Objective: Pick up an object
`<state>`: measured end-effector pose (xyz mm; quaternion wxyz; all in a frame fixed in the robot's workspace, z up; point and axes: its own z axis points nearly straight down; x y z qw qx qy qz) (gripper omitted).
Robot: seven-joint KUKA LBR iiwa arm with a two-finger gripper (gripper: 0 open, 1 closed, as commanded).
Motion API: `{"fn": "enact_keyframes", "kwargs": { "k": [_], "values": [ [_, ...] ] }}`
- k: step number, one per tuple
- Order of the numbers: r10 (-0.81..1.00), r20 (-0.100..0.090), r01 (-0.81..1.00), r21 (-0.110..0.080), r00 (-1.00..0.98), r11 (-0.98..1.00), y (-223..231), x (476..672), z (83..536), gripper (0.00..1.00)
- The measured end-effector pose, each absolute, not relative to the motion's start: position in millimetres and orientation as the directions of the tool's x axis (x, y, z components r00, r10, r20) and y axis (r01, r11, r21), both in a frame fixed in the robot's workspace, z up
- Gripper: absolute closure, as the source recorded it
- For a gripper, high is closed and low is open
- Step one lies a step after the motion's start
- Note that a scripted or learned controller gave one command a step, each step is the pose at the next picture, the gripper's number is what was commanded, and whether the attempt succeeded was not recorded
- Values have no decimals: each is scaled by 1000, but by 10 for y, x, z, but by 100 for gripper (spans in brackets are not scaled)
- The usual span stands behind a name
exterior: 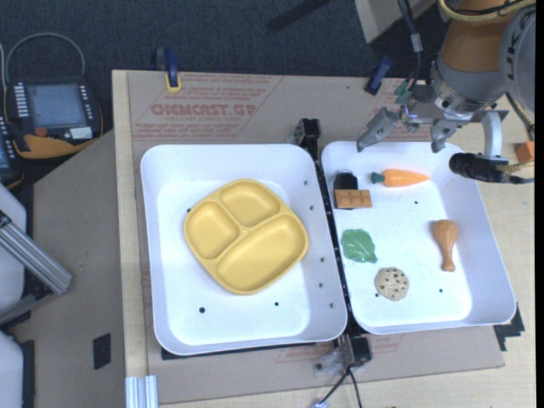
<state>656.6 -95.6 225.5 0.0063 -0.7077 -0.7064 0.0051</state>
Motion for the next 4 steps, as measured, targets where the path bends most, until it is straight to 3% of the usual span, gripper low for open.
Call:
{"fn": "enact_keyframes", "kwargs": {
  "k": [1,3,4],
  "values": [
    [1000,0,1000,-1,0,0,-953,6592,2346,0],
    [1000,1,1000,-8,1,-1,-999,6561,1136,0],
    [1000,-1,1000,-11,4,-4,-1017,6552,863,0]
  ]
}}
